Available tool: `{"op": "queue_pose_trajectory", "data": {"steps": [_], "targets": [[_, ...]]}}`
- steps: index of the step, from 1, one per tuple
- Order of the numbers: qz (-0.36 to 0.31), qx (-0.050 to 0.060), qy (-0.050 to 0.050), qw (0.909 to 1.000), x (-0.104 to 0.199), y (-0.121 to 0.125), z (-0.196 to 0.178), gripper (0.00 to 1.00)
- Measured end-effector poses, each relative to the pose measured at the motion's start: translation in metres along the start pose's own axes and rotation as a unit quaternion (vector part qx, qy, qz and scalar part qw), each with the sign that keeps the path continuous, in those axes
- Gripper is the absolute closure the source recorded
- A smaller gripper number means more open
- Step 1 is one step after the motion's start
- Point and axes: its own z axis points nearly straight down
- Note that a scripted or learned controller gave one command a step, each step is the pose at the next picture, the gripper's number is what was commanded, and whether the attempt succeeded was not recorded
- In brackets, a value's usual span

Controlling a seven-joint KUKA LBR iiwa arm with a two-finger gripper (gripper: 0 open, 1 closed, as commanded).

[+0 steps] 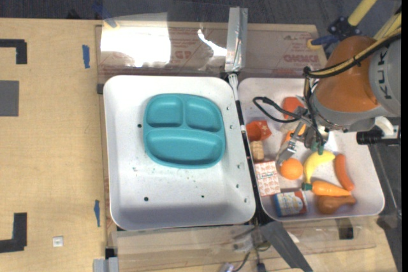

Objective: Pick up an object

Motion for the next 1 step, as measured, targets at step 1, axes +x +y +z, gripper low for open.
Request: {"op": "queue_pose_trajectory", "data": {"steps": [1], "targets": [[0.060,0.001,0.006,0.9982,0.0394,-0.0364,0.0120,0.00]]}}
